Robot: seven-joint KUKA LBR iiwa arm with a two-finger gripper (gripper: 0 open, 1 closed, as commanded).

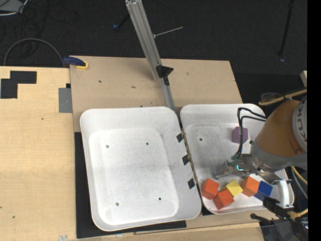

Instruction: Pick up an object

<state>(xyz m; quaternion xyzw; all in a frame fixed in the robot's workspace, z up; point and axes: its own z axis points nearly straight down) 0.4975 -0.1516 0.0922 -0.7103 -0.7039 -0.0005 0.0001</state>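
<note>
Several small blocks lie in the right bin (210,119). At its near edge sit an orange block (210,188), a red-orange block (224,199), a yellow block (234,189), another orange block (251,185) and a blue block (264,190). A purple block (239,134) rests farther back by itself. My gripper (226,171) is low in the bin, just behind the yellow and orange blocks, reaching in from the right under the orange-banded wrist (281,134). Nothing shows between its fingers.
The left bin (100,124) stands beside the right one, joined by black clips along the shared wall. A slanted aluminium bar (148,44) rises behind the bins. Black cables loop over the right bin's far right corner.
</note>
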